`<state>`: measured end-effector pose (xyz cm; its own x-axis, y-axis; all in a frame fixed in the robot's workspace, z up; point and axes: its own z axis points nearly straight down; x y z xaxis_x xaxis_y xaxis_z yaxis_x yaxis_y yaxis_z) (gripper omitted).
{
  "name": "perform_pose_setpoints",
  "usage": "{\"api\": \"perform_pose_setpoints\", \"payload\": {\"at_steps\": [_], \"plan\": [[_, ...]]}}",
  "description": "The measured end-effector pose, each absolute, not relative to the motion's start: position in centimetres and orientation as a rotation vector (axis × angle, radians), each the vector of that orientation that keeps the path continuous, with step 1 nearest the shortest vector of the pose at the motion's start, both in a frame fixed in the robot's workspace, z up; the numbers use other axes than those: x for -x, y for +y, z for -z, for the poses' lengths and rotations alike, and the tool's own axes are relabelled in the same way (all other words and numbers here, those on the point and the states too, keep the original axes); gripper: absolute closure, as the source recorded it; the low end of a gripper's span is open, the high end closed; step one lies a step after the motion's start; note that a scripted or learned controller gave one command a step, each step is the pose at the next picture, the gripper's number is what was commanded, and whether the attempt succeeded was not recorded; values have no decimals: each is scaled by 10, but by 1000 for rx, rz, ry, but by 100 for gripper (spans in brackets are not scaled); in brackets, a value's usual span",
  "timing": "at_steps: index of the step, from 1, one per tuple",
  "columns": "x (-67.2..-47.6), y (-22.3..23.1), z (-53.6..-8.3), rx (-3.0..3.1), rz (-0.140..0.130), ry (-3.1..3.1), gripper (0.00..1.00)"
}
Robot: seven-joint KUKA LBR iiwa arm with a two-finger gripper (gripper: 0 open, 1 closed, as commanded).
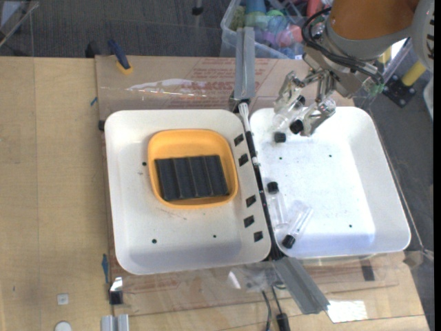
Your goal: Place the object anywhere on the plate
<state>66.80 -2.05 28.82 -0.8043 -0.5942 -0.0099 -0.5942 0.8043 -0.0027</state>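
Note:
An orange plate (160, 148) lies in the left white bin (131, 233). A dark grey ribbed block (191, 178) rests flat on the plate, covering most of its middle. My gripper (301, 118) hangs over the far edge of the right white bin (358, 185), well to the right of the plate. Its fingers (286, 105) stand spread and open with nothing between them.
A clear plastic piece with black ends (292, 221) lies near the front left corner of the right bin. A metal divider rail (242, 81) runs between the bins. A tub of coloured items (275, 12) stands behind the bench.

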Motion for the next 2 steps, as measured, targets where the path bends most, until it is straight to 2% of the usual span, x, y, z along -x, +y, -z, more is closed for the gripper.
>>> {"api": "perform_pose_setpoints", "payload": {"at_steps": [1,2], "plan": [[-668,-20,-298,1371,0,2815,100],[-668,-30,-305,1459,0,2771,100]]}}
